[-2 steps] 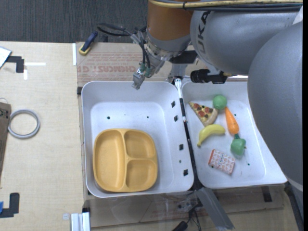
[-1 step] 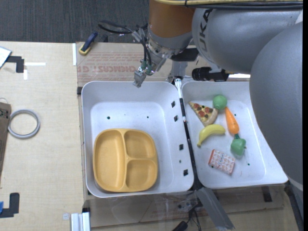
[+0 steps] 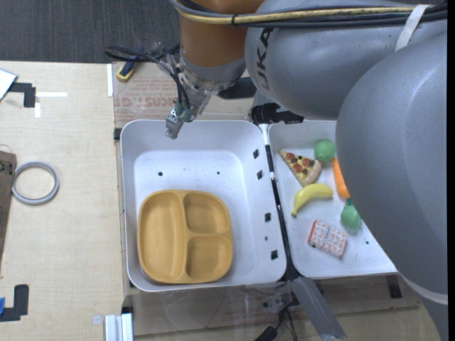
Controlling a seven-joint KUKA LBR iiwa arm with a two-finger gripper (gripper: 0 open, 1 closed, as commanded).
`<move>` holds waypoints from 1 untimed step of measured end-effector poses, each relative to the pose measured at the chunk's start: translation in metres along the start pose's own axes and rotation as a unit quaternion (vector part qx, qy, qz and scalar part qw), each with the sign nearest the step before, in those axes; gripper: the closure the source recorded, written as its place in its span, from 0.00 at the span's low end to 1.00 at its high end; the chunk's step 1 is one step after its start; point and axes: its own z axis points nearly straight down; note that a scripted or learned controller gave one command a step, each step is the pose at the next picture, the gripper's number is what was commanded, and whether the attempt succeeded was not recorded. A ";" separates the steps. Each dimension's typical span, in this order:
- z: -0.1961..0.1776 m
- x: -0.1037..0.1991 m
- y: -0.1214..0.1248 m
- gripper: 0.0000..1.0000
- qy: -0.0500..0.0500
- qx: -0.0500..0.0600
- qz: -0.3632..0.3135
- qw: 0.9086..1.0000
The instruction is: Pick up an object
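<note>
My gripper (image 3: 173,125) hangs over the back rim of the left bin (image 3: 125,190), near its far left corner, with nothing visibly held. A yellow divided plate (image 3: 186,234) lies in the front half of that bin. In the right bin (image 3: 370,263) there are a pizza slice (image 3: 301,166), a banana (image 3: 311,196), a green ball (image 3: 325,150), an orange carrot (image 3: 340,180), a second green piece (image 3: 350,217) and a red-and-white packet (image 3: 328,237). The gripper is well to the left of all of these.
The grey arm (image 3: 384,119) covers the right side of the right bin. A roll of tape (image 3: 33,182) lies on the wooden bench at the left. Cardboard (image 3: 146,98) sits behind the left bin. Black clips line the divide between the bins.
</note>
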 end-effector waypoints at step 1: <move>0.018 0.000 0.002 1.00 0.000 0.000 -0.036 0.999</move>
